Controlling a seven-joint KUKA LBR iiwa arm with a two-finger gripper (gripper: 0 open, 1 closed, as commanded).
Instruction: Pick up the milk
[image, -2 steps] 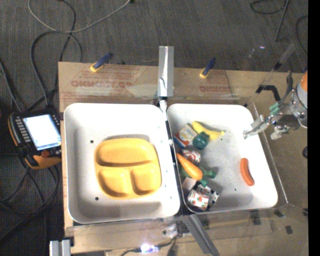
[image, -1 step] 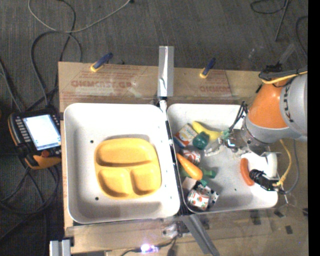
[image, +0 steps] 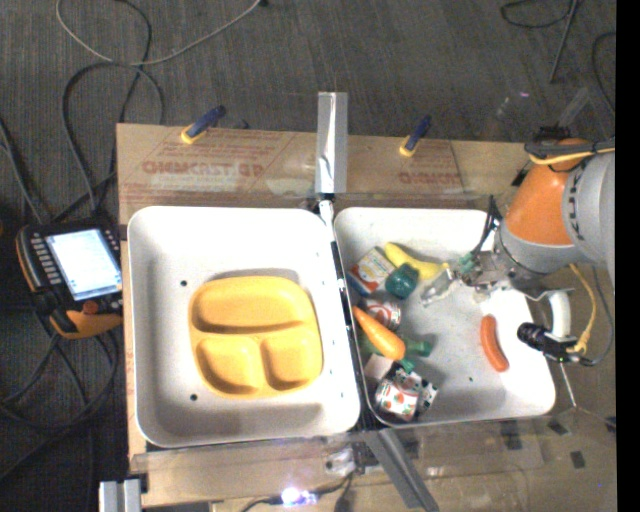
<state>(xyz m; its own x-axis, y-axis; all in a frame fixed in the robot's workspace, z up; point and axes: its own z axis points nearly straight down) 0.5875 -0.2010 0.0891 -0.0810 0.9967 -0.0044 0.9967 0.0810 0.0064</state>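
Approach phase, no grasp yet. Gripper (image: 447, 282) over right bin (image: 530, 400), fingers apart w/ nothing between. Milk carton (image: 403, 394) lies at bin's front-left corner, well apart from gripper; next needs travel toward it, then descent. Right bin also has carrot (image: 379, 334), banana (image: 418, 263), sausage (image: 493, 343). Left bin (image: 150, 330): yellow tray (image: 258, 334).

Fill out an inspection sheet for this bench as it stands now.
Surface: two white bins side by side, left bin, right bin.
Job's things: likely milk carton lying at right bin's near-left corner.
Clutter: yellow tray in left bin; carrot, banana, teal cup, sausage in right bin.
Grippers: pincer low over right bin, beside the banana.
Cables: loose on floor.
Surroundings: pendant left of bench.
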